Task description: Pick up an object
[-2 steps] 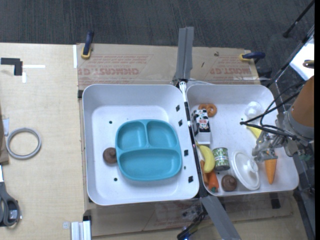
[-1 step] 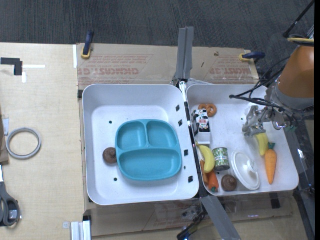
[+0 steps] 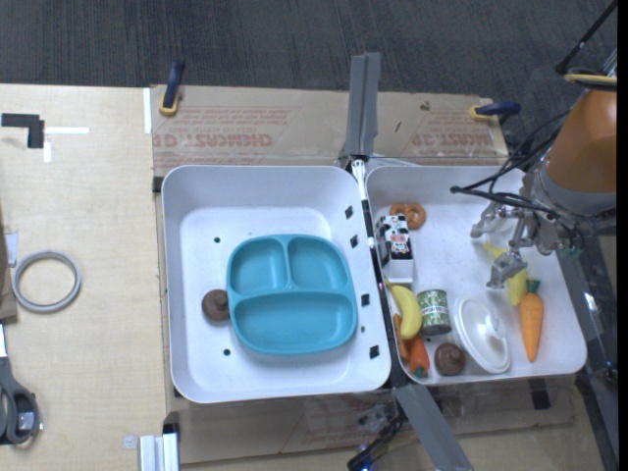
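Dark carpet floor (image 3: pixel 196 18) behind pale wood bench (image 3: pixel 78 214) w/ cardboard sheet (image 3: pixel 255 130) under bins

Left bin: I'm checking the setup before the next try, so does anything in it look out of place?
A brown doughnut-like piece lies on the left bin floor, against the outer left edge of the blue divided tray rather than in any compartment. Otherwise nothing stands out.

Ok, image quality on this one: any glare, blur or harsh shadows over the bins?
Camera view: light is even and soft, with faint shadows along the left bin walls; the teal plate carries a mild sheen, no blown-out glare; the gripper and the yellow item under it look slightly soft; small objects in the right bin stay readable.
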Robot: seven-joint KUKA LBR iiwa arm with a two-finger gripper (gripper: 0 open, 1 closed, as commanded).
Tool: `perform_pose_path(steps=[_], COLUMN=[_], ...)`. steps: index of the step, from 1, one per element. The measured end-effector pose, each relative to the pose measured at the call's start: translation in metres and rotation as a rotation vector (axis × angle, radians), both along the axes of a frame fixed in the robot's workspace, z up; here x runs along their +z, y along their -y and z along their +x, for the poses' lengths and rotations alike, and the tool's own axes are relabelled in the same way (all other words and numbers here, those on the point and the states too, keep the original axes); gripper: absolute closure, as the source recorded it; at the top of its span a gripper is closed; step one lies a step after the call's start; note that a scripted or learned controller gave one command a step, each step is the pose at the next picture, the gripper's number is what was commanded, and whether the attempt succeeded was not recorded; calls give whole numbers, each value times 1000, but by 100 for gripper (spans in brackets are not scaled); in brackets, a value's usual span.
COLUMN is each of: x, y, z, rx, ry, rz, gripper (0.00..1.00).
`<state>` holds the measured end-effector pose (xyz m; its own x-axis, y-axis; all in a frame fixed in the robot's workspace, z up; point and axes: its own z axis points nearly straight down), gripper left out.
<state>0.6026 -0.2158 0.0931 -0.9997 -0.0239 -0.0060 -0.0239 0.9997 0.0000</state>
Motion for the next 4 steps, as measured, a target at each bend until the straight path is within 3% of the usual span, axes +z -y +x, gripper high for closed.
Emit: perform_pose_path(steps=[1,2,3,4], x=[-1,10,9,-1], y=[5,5,5,6], z=[-38,-36,-36,-69], rx=[-82,-81,-81,-102], ry=[-3,3,2,-2], rz=[0,-1,0,0], gripper=[0,100,0,0])
